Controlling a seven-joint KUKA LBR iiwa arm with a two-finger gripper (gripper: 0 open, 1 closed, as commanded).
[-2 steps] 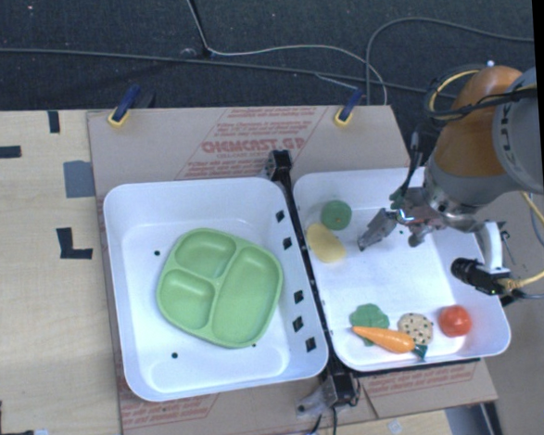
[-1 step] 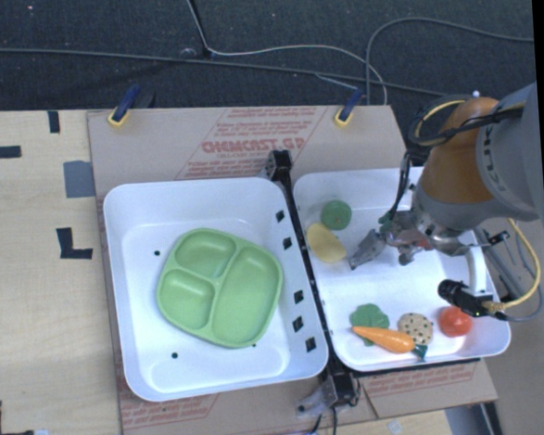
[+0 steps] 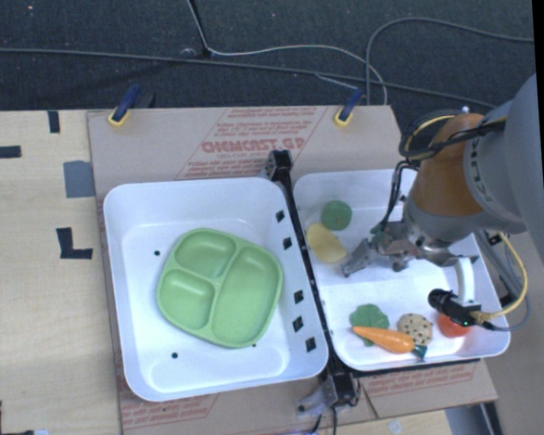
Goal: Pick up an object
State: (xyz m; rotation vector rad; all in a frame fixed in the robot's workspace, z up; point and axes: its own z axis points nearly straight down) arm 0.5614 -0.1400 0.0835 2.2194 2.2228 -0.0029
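A cardboard sheet (image 3: 248, 139) is covering the wooden bench, carrying two white bins. The left bin (image 3: 127, 268) is holding a green divided plate (image 3: 221, 287). The arm (image 3: 473, 175) is reaching into the right bin (image 3: 372, 188), its gripper (image 3: 350, 264) hanging low with fingers slightly parted and nothing between them, just beside a yellow lemon-like piece (image 3: 327, 244). A green ball (image 3: 337, 215) is lying near it. Along the near wall an orange carrot (image 3: 390, 339), green broccoli (image 3: 370, 317), a cookie (image 3: 414, 327) and a red piece (image 3: 452, 328) are sitting.
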